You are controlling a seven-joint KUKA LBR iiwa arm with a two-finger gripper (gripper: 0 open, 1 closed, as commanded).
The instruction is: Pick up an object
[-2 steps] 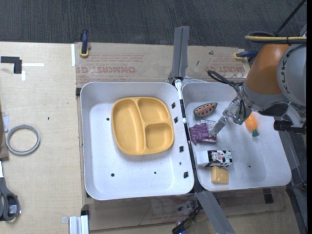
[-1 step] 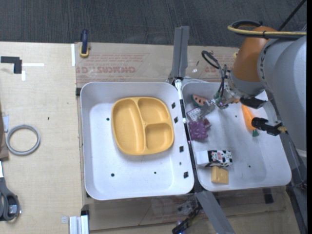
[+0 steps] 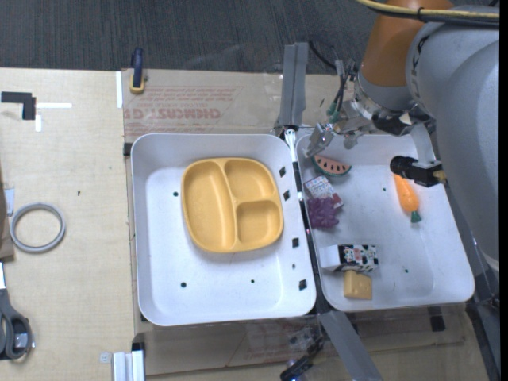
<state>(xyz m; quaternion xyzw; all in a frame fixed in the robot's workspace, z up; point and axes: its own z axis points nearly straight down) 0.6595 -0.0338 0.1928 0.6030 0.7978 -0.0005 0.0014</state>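
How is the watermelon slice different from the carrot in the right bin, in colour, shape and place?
The watermelon slice is a red half-round with a green rind; the carrot is orange, long and narrow, with a small green tip. The watermelon slice lies at the bin's far left corner, just under the gripper; the carrot lies nearer the right wall. Both look like toy food resting in the right bin.

bins (image 3: 214,304): smooth white plastic, slight sheen | plate (image 3: 232,205): matt yellow plastic (three compartments) | bench (image 3: 63,292): pale wood-look, matt | tape roll (image 3: 36,227): grey, possibly cloth | arm (image 3: 468,94): glossy grey shell, orange band
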